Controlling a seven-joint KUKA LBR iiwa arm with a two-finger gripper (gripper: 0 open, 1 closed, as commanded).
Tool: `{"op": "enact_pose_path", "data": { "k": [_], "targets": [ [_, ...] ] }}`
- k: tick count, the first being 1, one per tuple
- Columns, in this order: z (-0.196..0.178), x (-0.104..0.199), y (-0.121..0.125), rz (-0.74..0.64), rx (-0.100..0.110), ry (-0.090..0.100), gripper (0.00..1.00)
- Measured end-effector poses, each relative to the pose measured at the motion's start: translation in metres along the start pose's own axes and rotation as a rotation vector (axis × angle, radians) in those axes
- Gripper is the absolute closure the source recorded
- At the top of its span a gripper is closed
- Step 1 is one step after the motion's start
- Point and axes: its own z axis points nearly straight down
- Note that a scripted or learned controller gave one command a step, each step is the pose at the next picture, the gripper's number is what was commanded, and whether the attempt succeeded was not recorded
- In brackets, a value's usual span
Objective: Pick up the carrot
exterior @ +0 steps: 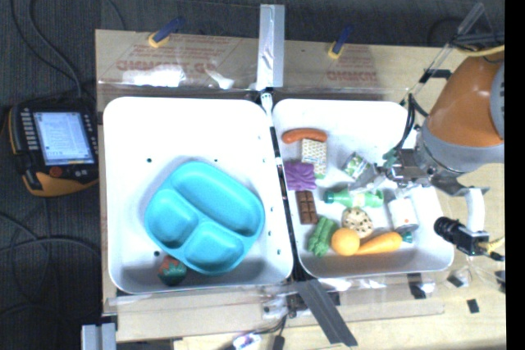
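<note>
The end effector (392, 173) hangs over the right bin's (369, 112) right side; I cannot tell its state. The carrot (381, 243) lies at the near wall, touching an orange (344, 242) and beside a white block (404, 215); crowding could spoil the grasp.

orange carrot (382, 242), blue tray (205, 215), white bins (131, 127)

The arm (459, 123) enters at three o'clock: a rounded orange band above a grey wrist, thin black cables alongside, ending in a small dark metal claw (392, 170).
</note>
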Motion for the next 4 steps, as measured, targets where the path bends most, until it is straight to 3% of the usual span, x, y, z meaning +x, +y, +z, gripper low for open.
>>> {"op": "enact_pose_path", "data": {
  "k": [1,2,3,4],
  "targets": [
    [0.018,0.020,-0.030,-0.099,0.000,0.000,0.00],
    [0.085,0.049,-0.024,-0.020,-0.021,-0.010,0.00],
    [-0.018,0.059,-0.029,0.297,-0.001,-0.004,0.00],
    [-0.018,0.059,-0.029,0.297,-0.001,-0.004,0.00]
  ]
}}
